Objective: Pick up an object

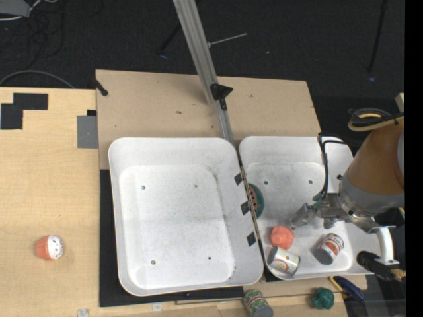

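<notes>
Gripper point(305, 215) low in the right bin point(291, 152), finger spread indiscernible, nothing visibly held. Orange ball point(281, 236) lies near, at its seven o'clock; can point(328, 247) at five o'clock. A good pick would centre over one object, clear of the bin wall, before closing.

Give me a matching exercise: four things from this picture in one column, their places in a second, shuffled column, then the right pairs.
Things:
1. orange-red ball
2. ball with a white patch
3. green lump
4. gripper

Places:
A. on the wooden table, far left of the bins
B. in the right bin, near its left wall
C. over the right bin, above the cans
D. outside the bins, beyond the right bin's near rim

Pairs: 1-B, 2-A, 3-D, 4-C
</notes>
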{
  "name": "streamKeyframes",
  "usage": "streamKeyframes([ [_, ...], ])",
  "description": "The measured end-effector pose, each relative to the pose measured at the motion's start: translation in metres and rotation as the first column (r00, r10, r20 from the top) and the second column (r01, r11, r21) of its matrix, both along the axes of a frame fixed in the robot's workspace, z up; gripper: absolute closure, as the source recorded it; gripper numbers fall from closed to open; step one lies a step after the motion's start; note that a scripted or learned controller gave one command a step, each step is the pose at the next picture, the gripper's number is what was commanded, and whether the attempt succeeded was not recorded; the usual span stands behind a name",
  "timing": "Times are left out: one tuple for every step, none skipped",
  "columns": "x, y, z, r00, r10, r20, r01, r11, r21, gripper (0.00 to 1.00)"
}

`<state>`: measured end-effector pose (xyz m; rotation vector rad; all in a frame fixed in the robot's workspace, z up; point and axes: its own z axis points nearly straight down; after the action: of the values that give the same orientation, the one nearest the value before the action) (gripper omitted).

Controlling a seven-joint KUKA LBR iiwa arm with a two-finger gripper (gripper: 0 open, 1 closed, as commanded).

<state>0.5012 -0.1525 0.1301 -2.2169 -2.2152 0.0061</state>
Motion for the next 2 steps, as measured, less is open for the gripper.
streamKeyframes([
  [0.001,-0.002,0.012,1.0,-0.004,0.004,0.004,1.0,-0.001,1.0],
  [0.009,0.001,0.058,1.0,0.003,0.011,-0.003,1.0,-0.003,1.0],
])
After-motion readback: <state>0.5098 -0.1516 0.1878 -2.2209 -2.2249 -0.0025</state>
